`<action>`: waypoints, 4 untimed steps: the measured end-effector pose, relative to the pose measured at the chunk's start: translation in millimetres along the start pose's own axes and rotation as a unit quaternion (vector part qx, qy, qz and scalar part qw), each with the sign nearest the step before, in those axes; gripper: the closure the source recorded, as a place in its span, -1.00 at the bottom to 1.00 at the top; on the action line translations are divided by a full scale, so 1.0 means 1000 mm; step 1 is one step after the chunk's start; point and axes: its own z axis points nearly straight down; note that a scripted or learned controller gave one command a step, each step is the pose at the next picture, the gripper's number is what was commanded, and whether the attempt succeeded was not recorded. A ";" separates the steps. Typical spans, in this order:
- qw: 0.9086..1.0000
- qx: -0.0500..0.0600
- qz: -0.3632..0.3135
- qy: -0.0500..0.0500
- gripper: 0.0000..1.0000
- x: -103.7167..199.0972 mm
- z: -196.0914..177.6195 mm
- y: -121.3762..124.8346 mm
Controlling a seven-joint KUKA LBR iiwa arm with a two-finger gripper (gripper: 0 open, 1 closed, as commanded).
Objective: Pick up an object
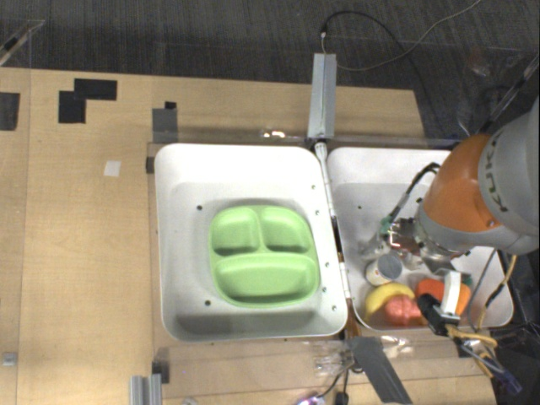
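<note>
At the near edge of the right bin point(354, 175) lay a banana point(387, 294), touching a reddish fruit point(403, 311) with an orange piece point(430, 287) beside it, and my pincer point(395, 245) hung just above them; I could not tell its state. To lift one cleanly I judged I should centre over the banana, clear of its neighbours. The green divided plate point(263, 254) sat in the left bin point(173, 226); I could read no writing.

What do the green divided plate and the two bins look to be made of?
Green divided plate: likely molded plastic, matte to satin, with an even color and soft rounded compartment ridges. Left bin and right bin: probably thin formed plastic, smooth white, slightly glossy, with rounded corners and faint sheen; painted metal can't be excluded.
</note>
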 end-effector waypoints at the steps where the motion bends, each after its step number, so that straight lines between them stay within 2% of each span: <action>1: 0.999 0.007 0.038 -0.001 -1.00 0.001 -0.025 0.085; 2: 1.000 0.008 0.016 -0.001 -1.00 0.007 -0.035 -0.011; 3: 0.998 0.003 -0.065 0.000 -1.00 0.001 0.001 0.017; 4: 0.993 -0.002 -0.119 0.000 -1.00 -0.004 -0.001 -0.013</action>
